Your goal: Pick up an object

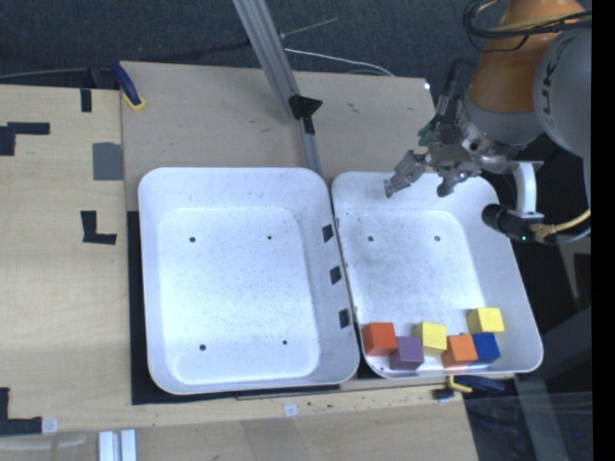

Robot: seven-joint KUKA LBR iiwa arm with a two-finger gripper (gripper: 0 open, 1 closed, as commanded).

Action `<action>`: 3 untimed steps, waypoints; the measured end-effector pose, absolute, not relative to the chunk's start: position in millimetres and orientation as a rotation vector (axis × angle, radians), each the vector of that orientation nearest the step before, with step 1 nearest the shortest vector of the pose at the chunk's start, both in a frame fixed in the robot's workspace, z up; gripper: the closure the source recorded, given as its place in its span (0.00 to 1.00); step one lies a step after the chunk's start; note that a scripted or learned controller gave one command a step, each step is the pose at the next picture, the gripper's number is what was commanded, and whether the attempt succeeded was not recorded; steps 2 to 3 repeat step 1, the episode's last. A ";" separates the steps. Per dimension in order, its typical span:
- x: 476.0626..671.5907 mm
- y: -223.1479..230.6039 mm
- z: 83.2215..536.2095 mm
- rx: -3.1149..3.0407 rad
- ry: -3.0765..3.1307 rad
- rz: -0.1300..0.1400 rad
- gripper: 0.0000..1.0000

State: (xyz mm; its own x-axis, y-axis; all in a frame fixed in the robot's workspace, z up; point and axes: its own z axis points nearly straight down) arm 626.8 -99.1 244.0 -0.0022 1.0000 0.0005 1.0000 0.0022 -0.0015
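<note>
Several small blocks lie along the near edge of the right bin: an orange block, a purple block, a yellow block, another orange block, a blue block and a second yellow block. My gripper hangs over the far edge of the right bin, well away from the blocks. Its two fingers are spread apart, open, with nothing between them.
The left bin sits beside the right one, joined by black clips along the shared rim. A slanted metal pole rises behind the bins. Tape marks dot the wooden bench at left.
</note>
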 end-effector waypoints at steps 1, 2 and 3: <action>674.0 -83.1 188.3 -2.217 -2.225 0.004 0.00; 674.0 -83.1 188.3 -2.217 -2.225 0.004 0.00; 674.0 -83.1 188.3 -2.217 -2.225 0.004 0.00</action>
